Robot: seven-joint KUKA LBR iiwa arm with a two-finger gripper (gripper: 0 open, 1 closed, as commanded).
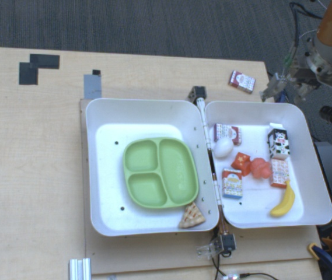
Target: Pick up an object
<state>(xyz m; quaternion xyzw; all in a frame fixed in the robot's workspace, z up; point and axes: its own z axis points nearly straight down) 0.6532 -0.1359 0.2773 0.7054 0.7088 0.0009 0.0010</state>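
the wooden bench (31, 174) bears two white bins (104, 174) and a small red box (242, 81).

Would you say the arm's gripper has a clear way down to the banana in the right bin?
Probably yes: the banana lies uncovered near the bin's front edge, and the gripper hovers above the back rim.

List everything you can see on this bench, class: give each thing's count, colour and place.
Bins: 2, white, side by side on the bench.
Divided plate: 1, green, left bin.
Pizza slice: 1, tan, left bin's near corner.
Egg: 1, white, right bin.
Banana: 1, yellow, right bin, near side.
Red toys: 2, right bin's middle.
Small cartons: 4, printed, right bin.
Small box: 1, red and white, bench behind right bin.
Gripper: 1, grey, above right bin's far edge.
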